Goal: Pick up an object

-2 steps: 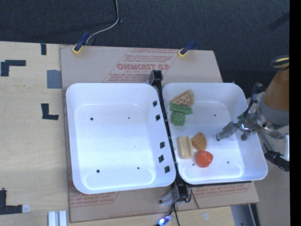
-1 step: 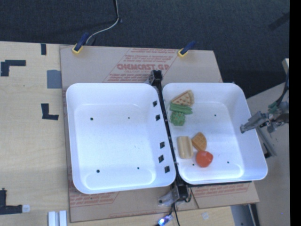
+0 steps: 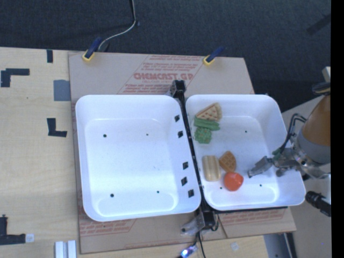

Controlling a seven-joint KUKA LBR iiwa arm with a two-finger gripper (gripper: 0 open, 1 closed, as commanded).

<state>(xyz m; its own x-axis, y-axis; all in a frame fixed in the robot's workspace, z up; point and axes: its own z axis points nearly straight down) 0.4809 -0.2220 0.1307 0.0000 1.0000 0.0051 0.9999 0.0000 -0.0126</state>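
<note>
The right bin (image 3: 269, 105) holds several toy foods near its left wall: a tan waffle wedge (image 3: 209, 112), a green leafy piece (image 3: 205, 130), a pale yellow block (image 3: 210, 167), a small brown waffle (image 3: 227, 160) and a red tomato (image 3: 233, 181). My gripper (image 3: 263, 166) reaches in low over the bin's right side from the right, its dark fingers pointing left toward the tomato, a short gap away from it. Nothing shows between the fingers.
The left bin (image 3: 86, 107) lies beside the right one, divided by a black clip strip (image 3: 185, 144). Both rest on a cardboard sheet (image 3: 161, 71) with two clamps at its back edge. A cable (image 3: 126, 26) runs behind.
</note>
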